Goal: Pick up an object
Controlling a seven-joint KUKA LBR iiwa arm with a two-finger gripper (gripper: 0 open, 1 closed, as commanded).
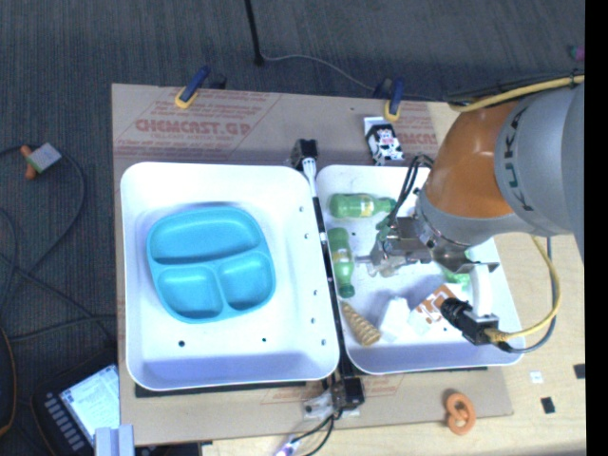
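Green plastic bottle (341, 260) lies in right bin (503, 350) just beside the jaws on their far side from the arm, looks light, stiff, slick, best pinched across its mid-body; jaws' state unreadable.

Open floor around the blue tray (210, 262) in the left bin (142, 331); right bin (418, 354) crowded with bottles (357, 205)

My arm (532, 160) is a thick grey cylinder at the right of the frame, with dark letters on its shell and a broad orange band above the wrist. My end effector (394, 250) is silvery metal with dark cabling looped beside it. A yellow cable trails from me at lower right.
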